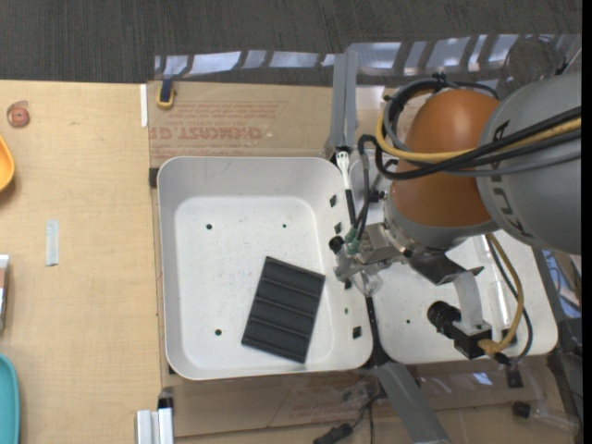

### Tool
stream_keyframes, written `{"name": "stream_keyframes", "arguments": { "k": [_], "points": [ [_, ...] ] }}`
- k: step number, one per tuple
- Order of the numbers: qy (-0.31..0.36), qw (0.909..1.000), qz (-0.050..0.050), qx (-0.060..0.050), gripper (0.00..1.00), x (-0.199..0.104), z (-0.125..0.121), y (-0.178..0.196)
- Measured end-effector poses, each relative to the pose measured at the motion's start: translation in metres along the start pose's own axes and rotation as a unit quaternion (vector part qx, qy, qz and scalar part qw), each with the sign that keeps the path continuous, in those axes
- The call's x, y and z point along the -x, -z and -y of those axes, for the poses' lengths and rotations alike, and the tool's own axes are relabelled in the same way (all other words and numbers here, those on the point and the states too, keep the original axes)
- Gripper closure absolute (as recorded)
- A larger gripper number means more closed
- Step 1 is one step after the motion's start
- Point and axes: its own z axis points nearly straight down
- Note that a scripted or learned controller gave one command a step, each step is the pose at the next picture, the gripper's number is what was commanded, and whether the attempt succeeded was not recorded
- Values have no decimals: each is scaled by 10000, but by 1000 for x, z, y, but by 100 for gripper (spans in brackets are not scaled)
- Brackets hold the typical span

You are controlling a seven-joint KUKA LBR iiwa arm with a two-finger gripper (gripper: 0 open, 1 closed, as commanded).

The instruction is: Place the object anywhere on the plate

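A black ribbed rectangular plate (285, 308) lies flat in the left white bin (185, 248), towards its front right corner and turned a little clockwise. The grey arm with its orange band (444, 160) hangs over the right bin (407, 326). My gripper (356, 268) is low at the wall between the two bins, just right of the plate's upper corner and apart from it. A small green bit (352, 241) shows by the gripper's body; I cannot tell what it is. The arm hides most of the right bin.
Brown cardboard (231, 123) lies behind the bins. The wooden bench top (83, 202) stretches to the left, with a small grey strip (52, 243), an orange thing (5, 169) and a teal thing (7, 405) at its left edge. Cables (504, 285) loop off the arm.
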Motion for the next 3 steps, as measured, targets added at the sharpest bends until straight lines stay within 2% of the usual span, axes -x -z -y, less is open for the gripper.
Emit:
{"name": "stream_keyframes", "arguments": {
  "k": [1,2,3],
  "points": [
    [-1332,9911,0,-24,100,-50,-10,-51],
    [-1387,9903,7,-1,100,-26,-5,110],
    [-2099,9777,8,-14,100,-68,-13,12]
  ]
}}
